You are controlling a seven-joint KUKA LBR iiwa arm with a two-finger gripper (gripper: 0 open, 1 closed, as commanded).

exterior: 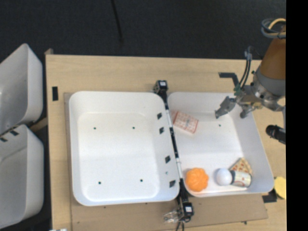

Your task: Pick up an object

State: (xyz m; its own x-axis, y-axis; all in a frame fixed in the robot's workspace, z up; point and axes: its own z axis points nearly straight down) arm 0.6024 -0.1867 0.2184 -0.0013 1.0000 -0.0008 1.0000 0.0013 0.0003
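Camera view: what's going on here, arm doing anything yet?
The grey KUKA arm with the orange band reaches in from the right, its two-finger gripper open above the upper right part of the right white bin, holding nothing. In that bin, a small flat red-and-white patterned packet lies near the divider, and an orange ball, a white ball and a tan patterned wedge-shaped item sit along the near edge. The left white bin sits beside it. Nothing is picked up yet.
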